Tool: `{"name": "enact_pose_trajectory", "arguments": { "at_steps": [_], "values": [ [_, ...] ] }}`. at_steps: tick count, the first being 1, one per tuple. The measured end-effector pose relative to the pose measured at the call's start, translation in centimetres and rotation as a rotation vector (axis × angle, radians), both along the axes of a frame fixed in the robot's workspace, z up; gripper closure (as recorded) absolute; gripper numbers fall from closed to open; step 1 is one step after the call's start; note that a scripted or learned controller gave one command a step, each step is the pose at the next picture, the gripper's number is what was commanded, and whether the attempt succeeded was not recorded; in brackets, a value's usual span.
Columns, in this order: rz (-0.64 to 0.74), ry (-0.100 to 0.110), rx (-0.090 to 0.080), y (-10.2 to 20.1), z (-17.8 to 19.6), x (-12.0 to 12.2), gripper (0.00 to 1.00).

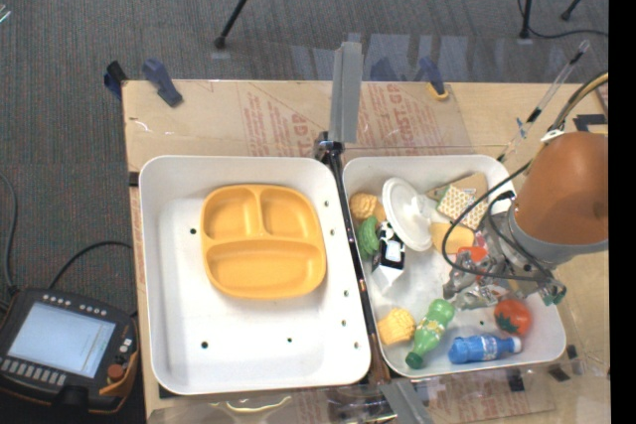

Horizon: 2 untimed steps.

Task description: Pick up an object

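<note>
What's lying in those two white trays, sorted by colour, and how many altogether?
Yellow: 3, the divided plate and two corn pieces
Green: 2, a bottle and a small green item
White: 1, a lid
Blue: 1, a bottle
Red-orange: 1, a tomato
Tan: 1, a waffle cracker
Black-and-white: 1, a small toy
Total: 10, as far as I can tell

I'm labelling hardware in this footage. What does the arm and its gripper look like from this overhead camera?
The arm shows mostly as a rounded orange band above the wrist, with a grey ring beneath it. Black cables loop along its left side. The gripper is a small assembly of grey metal parts, with an orange-red spot near its top.
</note>
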<state>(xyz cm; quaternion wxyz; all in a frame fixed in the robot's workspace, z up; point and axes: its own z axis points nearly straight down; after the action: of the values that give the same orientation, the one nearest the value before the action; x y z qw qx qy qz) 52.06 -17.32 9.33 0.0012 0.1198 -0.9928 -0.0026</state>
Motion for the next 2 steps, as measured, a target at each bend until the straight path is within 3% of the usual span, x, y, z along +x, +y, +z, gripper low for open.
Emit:
{"name": "enact_pose_trajectory", "arguments": {
  "at_steps": [1, 2],
  "values": [
    [-0.379, 0.004, -0.003, -0.4, -0.9, -2.6, 1.0],
    [-0.678, 0.006, -0.005, 3.0, -0.9, -4.5, 1.0]
  ]
}}
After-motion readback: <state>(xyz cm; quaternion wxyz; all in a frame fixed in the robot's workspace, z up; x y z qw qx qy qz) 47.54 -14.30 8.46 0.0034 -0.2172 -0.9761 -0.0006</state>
